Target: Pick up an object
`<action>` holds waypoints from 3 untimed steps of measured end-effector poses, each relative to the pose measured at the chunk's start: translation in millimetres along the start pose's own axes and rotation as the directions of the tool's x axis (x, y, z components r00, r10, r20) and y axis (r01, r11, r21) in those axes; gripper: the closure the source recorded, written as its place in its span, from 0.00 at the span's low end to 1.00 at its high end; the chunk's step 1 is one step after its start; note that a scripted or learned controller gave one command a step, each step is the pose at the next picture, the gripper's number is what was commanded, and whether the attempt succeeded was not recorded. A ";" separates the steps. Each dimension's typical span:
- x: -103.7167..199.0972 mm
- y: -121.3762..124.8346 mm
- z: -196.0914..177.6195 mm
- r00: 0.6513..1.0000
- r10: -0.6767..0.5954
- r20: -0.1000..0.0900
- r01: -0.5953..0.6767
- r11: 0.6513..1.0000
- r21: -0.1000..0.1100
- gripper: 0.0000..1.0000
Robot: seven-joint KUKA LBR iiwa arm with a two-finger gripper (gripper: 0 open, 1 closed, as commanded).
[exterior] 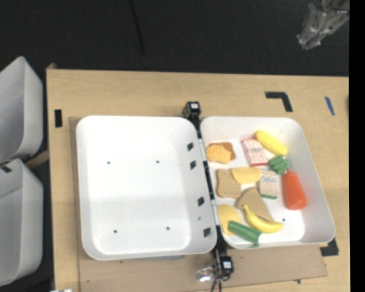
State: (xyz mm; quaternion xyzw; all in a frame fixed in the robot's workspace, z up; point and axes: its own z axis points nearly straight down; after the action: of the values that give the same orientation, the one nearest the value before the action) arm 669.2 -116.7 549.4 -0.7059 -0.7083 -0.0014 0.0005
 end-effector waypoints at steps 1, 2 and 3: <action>-76.1 20.6 2.9 1.000 0.004 0.002 -0.004 1.000 0.003 1.00; -114.0 10.9 1.0 1.000 0.001 0.002 -0.001 1.000 0.000 1.00; -111.9 -0.4 1.4 1.000 0.000 0.000 0.000 1.000 0.003 1.00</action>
State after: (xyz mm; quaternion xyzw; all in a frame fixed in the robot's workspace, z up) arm 669.2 -228.6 547.6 -0.7059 -0.7083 -0.0005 0.0016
